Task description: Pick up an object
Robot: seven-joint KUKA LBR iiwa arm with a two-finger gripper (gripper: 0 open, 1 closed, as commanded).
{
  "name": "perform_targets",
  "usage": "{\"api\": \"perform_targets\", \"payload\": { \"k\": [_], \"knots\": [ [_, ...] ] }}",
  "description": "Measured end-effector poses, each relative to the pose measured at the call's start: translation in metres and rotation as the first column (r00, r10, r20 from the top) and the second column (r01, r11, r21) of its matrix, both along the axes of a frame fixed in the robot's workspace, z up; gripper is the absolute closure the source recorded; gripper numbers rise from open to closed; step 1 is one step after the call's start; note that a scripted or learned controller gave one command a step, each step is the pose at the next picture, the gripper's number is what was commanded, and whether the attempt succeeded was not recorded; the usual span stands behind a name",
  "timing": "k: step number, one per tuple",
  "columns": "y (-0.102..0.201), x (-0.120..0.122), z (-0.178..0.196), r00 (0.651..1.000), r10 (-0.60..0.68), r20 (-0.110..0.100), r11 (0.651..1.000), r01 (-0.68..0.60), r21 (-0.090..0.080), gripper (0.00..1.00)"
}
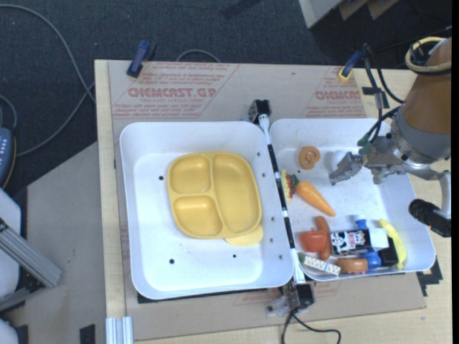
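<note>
My gripper [343, 170] hangs over the upper middle of the right bin [401, 131], fingers spread open with nothing between them. Just left of it lies a small brown ring-shaped toy [309, 157]. Below it an orange carrot [314, 196] lies slantwise. Along the bin's near edge cluster a red toy [316, 239], a black-and-white box [350, 241], a blue piece [374, 236], a yellow banana [394, 241], a brown sausage-like toy [353, 266] and a white strip [321, 265].
The left bin [143, 156] holds a yellow divided plate [214, 194]. A black rail [276, 185] runs between the bins. Blue clamps [139, 58] [349, 66] grip the bench's far edge. The arm's orange band [430, 99] rises at the right.
</note>
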State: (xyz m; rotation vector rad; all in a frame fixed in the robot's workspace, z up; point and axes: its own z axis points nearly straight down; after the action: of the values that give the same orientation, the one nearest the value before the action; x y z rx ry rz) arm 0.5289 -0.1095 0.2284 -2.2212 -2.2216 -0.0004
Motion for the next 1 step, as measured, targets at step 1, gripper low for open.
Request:
{"api": "perform_targets", "payload": {
  "k": [1],
  "knots": [
    [0.0077,-0.0040,-0.0760,1.000,-0.001,-0.002,1.000,0.001,0.001,0.00]
  ]
}}
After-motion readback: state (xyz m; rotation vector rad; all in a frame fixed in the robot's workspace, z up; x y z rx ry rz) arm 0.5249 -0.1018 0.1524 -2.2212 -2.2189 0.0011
